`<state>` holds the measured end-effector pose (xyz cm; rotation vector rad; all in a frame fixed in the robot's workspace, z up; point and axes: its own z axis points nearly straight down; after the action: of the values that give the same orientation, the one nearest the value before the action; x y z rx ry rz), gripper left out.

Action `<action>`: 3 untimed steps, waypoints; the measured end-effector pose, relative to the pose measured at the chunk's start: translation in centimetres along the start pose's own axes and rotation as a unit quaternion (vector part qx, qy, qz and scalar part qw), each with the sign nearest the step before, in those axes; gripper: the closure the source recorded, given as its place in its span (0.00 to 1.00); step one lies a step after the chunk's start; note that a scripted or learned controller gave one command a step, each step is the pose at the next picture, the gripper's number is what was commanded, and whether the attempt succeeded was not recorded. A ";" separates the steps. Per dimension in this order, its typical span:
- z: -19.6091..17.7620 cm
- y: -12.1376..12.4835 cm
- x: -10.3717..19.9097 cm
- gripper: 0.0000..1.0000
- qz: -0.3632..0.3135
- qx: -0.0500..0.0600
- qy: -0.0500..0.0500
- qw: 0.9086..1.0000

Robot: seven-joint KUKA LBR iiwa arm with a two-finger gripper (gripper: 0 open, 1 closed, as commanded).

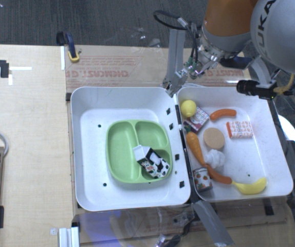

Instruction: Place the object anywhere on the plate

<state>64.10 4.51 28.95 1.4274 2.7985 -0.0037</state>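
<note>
Looks like the end of the placing step: black-and-white carton (pixel 154 162) lying inside the green plate (pixel 122 153), in its right-hand compartment near the lower rim. Jaws (pixel 177 82) raised well above and behind the plate at the bins' far edge, far apart from the carton, open or closed impossible to tell. Next, by judgement, only pulling clear and confirming the carton rests within the rim.

We have one fixed camera, mounted above the counter (pixel 29 117) and looking down at a slant — far edge of the counter at top of frame, near edge at bottom. We sit fairly near: the left bin (pixel 86 138) and right bin (pixel 276 153) side by side span most of the frame. The arm (pixel 240 9) enters from upper right — its bulk cropped by the frame edge.
</note>
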 end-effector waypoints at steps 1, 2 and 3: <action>-5.1 -6.9 -6.3 0.00 0.012 0.000 0.000 1.000; -5.8 -6.8 -6.4 1.00 0.011 0.001 -0.001 1.000; -0.4 1.1 -1.6 1.00 -0.022 0.000 0.001 1.000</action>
<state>65.95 3.84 29.40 1.3661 2.8306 -0.0023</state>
